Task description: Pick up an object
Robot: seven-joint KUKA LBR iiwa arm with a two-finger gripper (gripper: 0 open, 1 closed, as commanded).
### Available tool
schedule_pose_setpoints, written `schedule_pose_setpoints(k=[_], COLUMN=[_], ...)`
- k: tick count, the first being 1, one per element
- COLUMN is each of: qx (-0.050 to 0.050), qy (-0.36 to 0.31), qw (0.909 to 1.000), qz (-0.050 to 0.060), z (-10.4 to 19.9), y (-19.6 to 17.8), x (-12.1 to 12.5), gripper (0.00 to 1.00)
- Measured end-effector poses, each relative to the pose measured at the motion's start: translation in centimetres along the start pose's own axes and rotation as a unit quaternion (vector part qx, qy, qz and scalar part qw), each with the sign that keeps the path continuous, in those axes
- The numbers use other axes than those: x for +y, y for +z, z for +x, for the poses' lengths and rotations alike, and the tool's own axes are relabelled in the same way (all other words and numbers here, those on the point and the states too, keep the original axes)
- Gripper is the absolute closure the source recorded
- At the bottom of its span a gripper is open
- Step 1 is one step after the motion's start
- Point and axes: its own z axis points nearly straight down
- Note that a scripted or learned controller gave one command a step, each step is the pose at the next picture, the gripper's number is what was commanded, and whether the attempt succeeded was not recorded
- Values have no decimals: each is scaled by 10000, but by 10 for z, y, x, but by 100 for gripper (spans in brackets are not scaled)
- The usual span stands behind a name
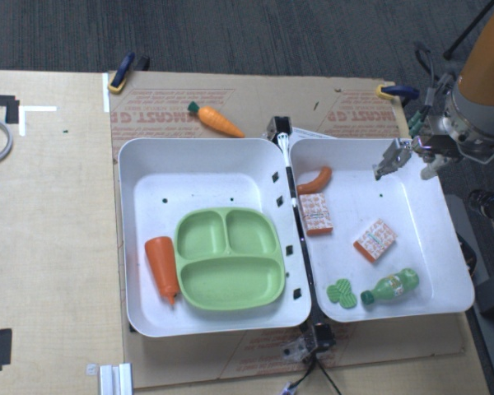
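My two-finger metal gripper [410, 156] hangs over the far right corner of the right shallow white plastic bin [445, 220], reaching in from the right on my grey arm [477, 97] with its orange band. The two thin fingers stand apart, spread wide, with nothing between them.

All the loose things in this bin lie nearer the front and left than my gripper. A curved, smooth reddish-orange toy sausage [314, 179] lies near the far left corner, well apart from my fingers. Just in front of it, along the left wall, is a flat rectangular red-and-white printed packet [316, 215]. A small red-and-white printed carton [375, 240], turned at an angle, lies near the middle of the bin. Close to the front wall are a small green plastic bottle [390, 287] lying on its side and, just beside its cap end, a green ridged leafy toy [341, 292].

The left shallow white bin [140, 179] holds a pale green, smooth plastic plate with three compartments [229, 258], and an orange tapered toy carrot [161, 267] lying just beside the plate's left edge.

Beyond the bins, on the brown printed cardboard sheet [329, 105] that covers the bench, lies another orange toy carrot with a green top [215, 119], near the far edge of the left bin.
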Motion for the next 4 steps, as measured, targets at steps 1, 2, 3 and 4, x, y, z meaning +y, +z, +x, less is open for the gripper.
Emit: schedule_pose_setpoints(k=[1,2,3,4], qx=[1,-17,-47,-46], qy=[-908,-1215,-1199,-1201], qw=[9959,9926,9927,9927], qz=[-5,-47,-87,-86], z=[6,-5,-7,-7], y=[121,184,173,173], x=[-52,-37,-34,-34], gripper=[0,0,100,0])
